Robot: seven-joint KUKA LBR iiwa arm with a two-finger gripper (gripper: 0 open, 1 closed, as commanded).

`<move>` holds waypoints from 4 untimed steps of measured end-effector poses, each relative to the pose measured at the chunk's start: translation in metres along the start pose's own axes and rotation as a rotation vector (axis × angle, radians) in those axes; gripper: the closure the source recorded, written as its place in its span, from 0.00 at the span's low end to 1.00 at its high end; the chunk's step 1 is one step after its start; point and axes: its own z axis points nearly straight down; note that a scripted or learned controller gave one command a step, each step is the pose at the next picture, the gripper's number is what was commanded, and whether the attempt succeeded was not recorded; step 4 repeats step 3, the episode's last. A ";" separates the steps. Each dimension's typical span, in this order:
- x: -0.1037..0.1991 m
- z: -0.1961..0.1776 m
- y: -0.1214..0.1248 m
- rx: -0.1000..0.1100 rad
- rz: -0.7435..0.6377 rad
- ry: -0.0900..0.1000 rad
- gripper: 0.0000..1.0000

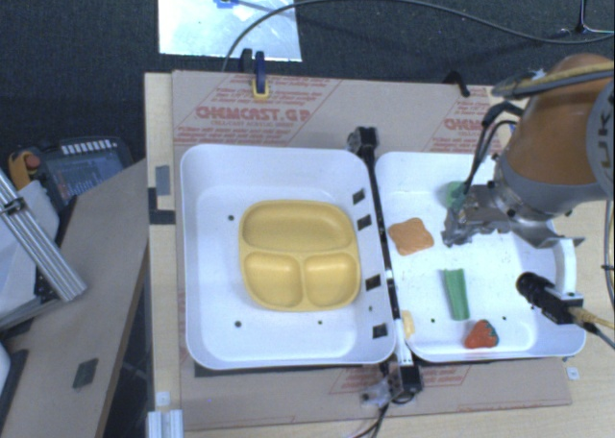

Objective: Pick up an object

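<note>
The right bin [423, 172] holds several small objects. An orange flat piece [411, 235] lies near its left wall. Below the middle lies a green block [455, 292], and a red-orange object [480, 333] rests near the front edge. At the back, a green object [454, 193] is partly hidden by the arm. My gripper [461, 229] hangs low over the bin's middle, just right of the orange piece and above the green block. Nothing is visibly held.
The left bin [207, 234] carries a yellow three-compartment plate [298, 254]. A black divider with clips [375, 234] runs between the bins. A black cylinder on a white bracket [543, 297] juts over the right bin's right side. Cables trail at the back.
</note>
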 end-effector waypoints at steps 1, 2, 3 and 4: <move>0.049 0.008 -0.002 0.000 -0.001 0.001 1.00; 0.100 -0.001 -0.001 0.000 -0.001 0.000 1.00; 0.160 -0.002 0.010 0.000 -0.001 0.001 1.00; 0.160 -0.002 0.010 0.000 -0.001 0.001 1.00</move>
